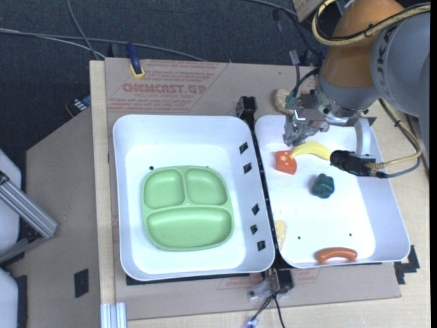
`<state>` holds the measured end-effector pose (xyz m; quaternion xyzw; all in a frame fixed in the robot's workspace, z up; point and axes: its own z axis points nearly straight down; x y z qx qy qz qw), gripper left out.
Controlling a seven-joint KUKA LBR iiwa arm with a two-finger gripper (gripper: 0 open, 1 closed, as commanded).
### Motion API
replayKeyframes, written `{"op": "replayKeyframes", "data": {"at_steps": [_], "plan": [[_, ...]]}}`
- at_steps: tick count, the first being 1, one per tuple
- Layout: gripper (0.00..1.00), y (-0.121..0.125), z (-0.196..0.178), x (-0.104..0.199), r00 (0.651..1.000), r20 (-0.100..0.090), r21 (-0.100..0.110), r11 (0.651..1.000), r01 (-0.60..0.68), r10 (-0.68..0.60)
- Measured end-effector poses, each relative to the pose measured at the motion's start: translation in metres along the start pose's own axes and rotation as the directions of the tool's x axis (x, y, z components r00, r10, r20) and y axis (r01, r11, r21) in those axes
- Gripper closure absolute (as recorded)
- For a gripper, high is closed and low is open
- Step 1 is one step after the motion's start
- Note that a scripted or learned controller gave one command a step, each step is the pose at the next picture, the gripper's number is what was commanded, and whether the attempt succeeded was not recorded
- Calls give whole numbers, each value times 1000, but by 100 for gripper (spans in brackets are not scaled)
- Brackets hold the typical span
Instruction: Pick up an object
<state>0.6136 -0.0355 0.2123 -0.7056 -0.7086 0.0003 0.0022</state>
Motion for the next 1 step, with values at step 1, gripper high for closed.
{"op": "replayKeyframes", "data": {"at_steps": [1], "plan": [[100, -1, -12, 54, 1000, 0, -5, 1000, 2, -2]]}}
